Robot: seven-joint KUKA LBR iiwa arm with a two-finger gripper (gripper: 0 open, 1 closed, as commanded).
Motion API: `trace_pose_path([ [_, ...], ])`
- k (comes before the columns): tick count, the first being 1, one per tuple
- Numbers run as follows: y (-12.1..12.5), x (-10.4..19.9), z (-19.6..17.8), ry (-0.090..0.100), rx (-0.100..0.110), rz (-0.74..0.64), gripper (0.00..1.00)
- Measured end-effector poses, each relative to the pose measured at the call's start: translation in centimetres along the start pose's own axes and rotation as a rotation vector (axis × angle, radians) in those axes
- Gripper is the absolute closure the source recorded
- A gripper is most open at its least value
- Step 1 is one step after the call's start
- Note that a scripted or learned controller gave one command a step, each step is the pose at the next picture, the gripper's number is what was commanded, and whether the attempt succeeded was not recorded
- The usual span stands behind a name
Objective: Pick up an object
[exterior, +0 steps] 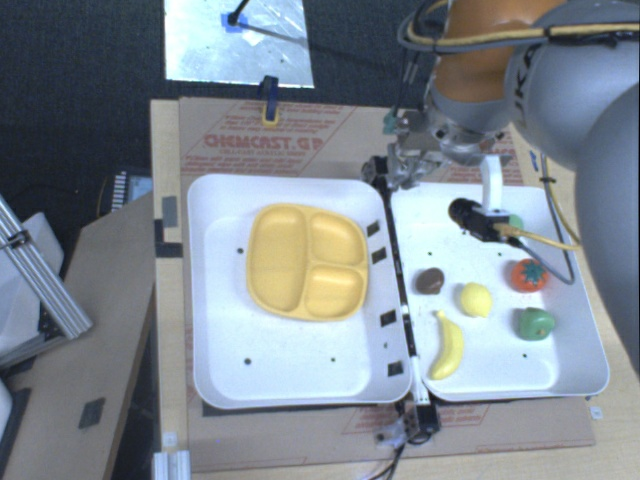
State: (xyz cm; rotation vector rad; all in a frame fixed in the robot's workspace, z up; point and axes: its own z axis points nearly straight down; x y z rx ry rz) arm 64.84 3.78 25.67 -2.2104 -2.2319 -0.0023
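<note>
Banana point(447, 346) lies front-left in the right bin point(500, 368), near a lemon point(475, 299). It is probably light, stiff and smooth, best pinched across its middle. Gripper point(408, 166) hangs over the far rim; whether open or closed cannot be told.

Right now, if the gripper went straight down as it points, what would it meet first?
Likely the gripper meets the right bin at its far rim, beside the divider; depth is unclear.

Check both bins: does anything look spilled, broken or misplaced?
Nothing stands out. The yellow divided plate lies flat in the left bin, a little turned; banana, lemon and tomato lie apart in the right bin.
</note>
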Motion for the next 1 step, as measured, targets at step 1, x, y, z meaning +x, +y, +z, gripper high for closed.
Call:
trace_pose_path([
  [1, -1.54, 5.02, 2.23, 0.000, 0.001, 0.001, 1.00],
])
